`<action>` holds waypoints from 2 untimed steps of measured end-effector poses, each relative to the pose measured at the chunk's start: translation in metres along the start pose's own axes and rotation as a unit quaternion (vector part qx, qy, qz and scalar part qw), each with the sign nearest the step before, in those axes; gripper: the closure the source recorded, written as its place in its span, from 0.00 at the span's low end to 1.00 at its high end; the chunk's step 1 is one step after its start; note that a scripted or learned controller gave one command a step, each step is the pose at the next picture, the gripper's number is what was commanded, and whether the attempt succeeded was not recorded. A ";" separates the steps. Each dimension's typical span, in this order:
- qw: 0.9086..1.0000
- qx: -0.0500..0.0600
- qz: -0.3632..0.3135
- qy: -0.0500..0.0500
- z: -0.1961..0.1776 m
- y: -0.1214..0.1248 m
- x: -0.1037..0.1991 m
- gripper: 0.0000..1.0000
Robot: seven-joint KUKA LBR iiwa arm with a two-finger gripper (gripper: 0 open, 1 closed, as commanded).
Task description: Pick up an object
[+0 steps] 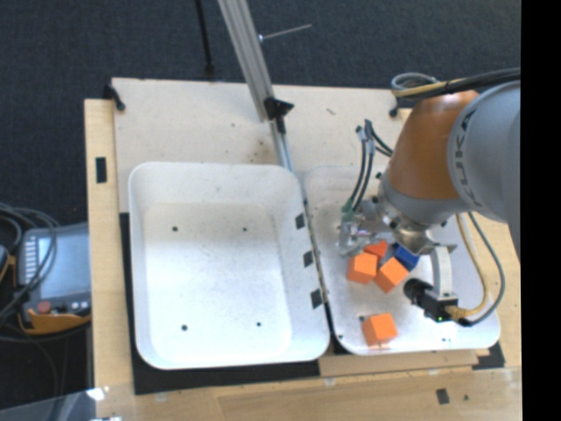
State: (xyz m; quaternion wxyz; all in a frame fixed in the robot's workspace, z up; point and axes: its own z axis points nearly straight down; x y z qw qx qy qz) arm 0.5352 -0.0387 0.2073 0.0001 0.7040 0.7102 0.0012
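The arm reaches down into the right bin (491, 331), its gripper (368, 235) low over a cluster of blocks: two orange blocks (361, 267) touching and a blue block (405, 257) beside them. Another orange block (379, 329) sits apart, nearer the front wall. Whether the claw grips anything, I cannot tell. Nothing looks lifted; the pick remains undone. The left bin (149, 182) waits alongside.
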 end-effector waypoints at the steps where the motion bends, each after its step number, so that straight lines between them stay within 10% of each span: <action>1: 1.000 0.000 0.000 0.000 -0.004 0.015 0.055 1.00; 2: 1.000 0.000 0.000 0.000 -0.018 0.026 0.113 1.00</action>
